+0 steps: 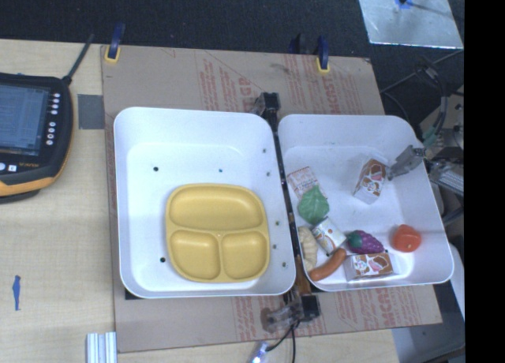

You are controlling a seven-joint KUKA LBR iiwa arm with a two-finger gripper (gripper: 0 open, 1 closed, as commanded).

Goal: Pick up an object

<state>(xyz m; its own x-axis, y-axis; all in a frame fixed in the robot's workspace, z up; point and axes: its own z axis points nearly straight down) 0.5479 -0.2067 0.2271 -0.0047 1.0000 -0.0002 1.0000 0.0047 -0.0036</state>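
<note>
My gripper (404, 161) reaches in over the right rim of the right bin (347, 134), its tip just right of a small brown and white carton (371, 180) that stands tilted on the bin floor. The tip looks close to the carton's upper right corner, and I cannot tell whether they touch. Lower in the same bin lie a red tomato (406, 238), purple grapes (364, 241), a flat printed box (369, 266), a sausage (327, 264), a green leafy item (314, 205) and a small packet (301, 179).
The left bin (142, 140) holds a yellow divided tray (217, 232). A pale bun (306, 247) and a small bottle (327, 237) lie by the divider between the bins. An orange-edged tablet (28, 132) rests at the far left of the bench.
</note>
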